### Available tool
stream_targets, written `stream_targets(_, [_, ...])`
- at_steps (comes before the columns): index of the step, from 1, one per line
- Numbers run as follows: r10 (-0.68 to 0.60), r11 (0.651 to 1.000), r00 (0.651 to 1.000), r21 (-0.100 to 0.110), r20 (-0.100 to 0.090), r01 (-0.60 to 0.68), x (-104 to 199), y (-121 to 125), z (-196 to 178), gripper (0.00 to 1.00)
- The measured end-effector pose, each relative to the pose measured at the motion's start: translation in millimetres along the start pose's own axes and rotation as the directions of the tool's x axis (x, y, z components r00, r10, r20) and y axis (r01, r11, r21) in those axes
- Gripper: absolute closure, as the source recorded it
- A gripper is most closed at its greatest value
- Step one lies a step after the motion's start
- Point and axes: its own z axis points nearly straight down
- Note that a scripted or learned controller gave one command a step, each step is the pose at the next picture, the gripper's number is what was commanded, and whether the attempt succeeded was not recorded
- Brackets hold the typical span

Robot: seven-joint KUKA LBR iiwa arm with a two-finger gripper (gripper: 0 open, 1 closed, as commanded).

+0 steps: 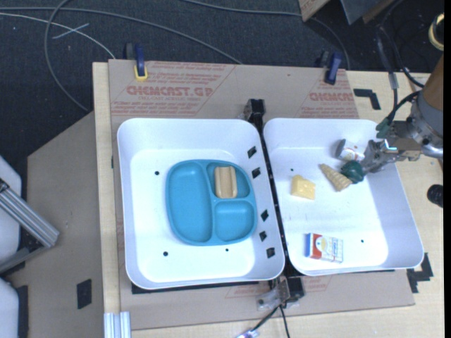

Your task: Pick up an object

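- Bench: a brown board lettered in red, bearing two shallow white bins side by side, with a blue clamp at its far left edge and another blue clamp at its far right edge.
- Left bin: holds a blue divided tray lying flat near its middle.
- A tan block rests in the tray's far right compartment; the long left compartment and the near right compartment hold nothing visible.
- Right bin: carries four loose items.
- A pale yellow wedge lies left of centre, well apart from the bin walls.
- A cream cone-shaped piece lies just right of the wedge, its tip pointing toward the far left.
- A teal object sits touching or just beside the cone's right end, directly under the gripper tips.
- A small red, white and blue packet lies flat near the near edge of the bin, well apart from the rest.
- Arm: enters from the right, over the far right part of the right bin.
- Gripper: low over the teal object and the cone; how far the claw is open cannot be told from this angle, nor whether it has hold of anything.
- Grey cables trail over the dark floor beyond the bench.
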Motion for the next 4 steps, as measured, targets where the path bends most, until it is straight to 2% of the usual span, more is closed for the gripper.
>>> stream_targets(1, [-0.004, 1.0, 1.0, 0.009, -0.005, 0.004, 54.5, 12.6, 17.6, 1.0])
stream_targets(4, [-0.004, 1.0, 1.0, 0.007, -0.003, 0.004, 206.4, 47.0, 58.1, 1.0])
